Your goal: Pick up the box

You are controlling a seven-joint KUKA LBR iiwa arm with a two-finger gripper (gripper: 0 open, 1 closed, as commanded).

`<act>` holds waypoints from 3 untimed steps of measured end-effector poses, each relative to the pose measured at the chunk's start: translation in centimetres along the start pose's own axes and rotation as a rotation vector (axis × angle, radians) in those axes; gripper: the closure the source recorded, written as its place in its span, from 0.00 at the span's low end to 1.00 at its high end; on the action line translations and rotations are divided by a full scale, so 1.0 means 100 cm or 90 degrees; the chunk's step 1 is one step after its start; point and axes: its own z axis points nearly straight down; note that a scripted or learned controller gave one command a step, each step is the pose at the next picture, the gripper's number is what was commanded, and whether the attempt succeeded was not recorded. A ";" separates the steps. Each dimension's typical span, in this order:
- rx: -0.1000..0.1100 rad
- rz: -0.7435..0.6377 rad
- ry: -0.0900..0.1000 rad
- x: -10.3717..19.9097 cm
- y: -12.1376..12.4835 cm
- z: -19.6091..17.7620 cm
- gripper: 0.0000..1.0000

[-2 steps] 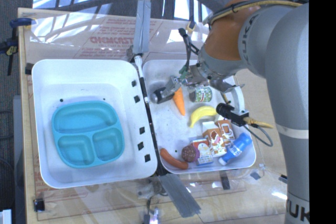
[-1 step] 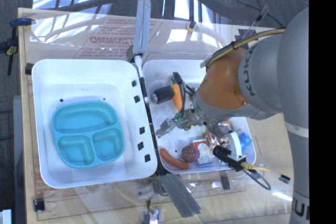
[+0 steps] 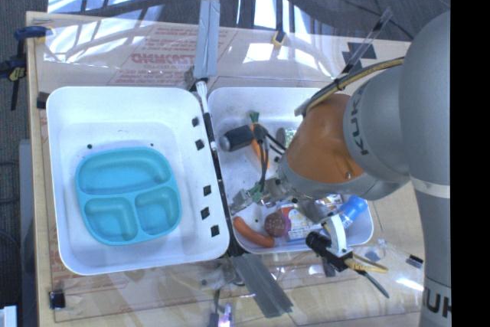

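Note:
My grey arm with its orange band [image 3: 325, 145] hangs over the middle of the right bin [image 3: 230, 107] and hides much of it. The gripper [image 3: 256, 197] pokes out below the band at the bin's left centre, low among the objects. A flat printed box [image 3: 301, 229] lies just right of it near the bin's front wall, partly under the wrist. Nothing visibly sits in the gripper.
Around the gripper lie a black cylinder [image 3: 237, 138], an orange-handled tool [image 3: 262, 151], a sausage [image 3: 253, 233], a dark round item [image 3: 276, 223] and a blue bottle [image 3: 352, 210]. The left bin [image 3: 61, 165] holds a blue compartment tray [image 3: 128, 194]. A divider rail [image 3: 208, 172] separates the bins.

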 end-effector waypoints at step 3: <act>0.006 -0.259 0.015 0.058 0.037 -0.105 1.00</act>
